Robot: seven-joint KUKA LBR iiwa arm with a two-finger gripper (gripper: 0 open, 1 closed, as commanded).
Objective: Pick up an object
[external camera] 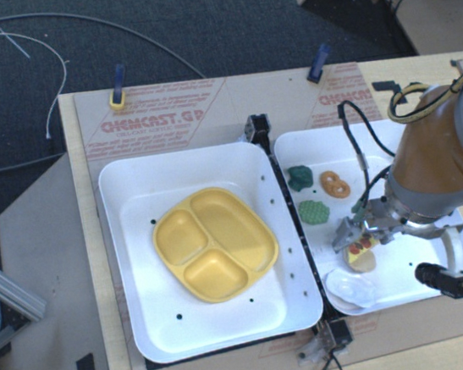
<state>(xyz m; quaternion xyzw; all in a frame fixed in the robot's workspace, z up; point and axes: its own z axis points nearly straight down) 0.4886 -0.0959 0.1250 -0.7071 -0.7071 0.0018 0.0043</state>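
Two bins sit side by side on the tabletop (pixel 170 116). The left bin (pixel 128 237) holds a divided tray (pixel 214 242) at its middle. In the right bin (pixel 399 284), three small items lie near its left wall: one (pixel 300 178) toward the far edge, another (pixel 313 211) just in front of it, a third (pixel 334 183) to their right. A lump (pixel 361 256) and a bag (pixel 350 289) lie near the front edge, under the pincer (pixel 356 235).
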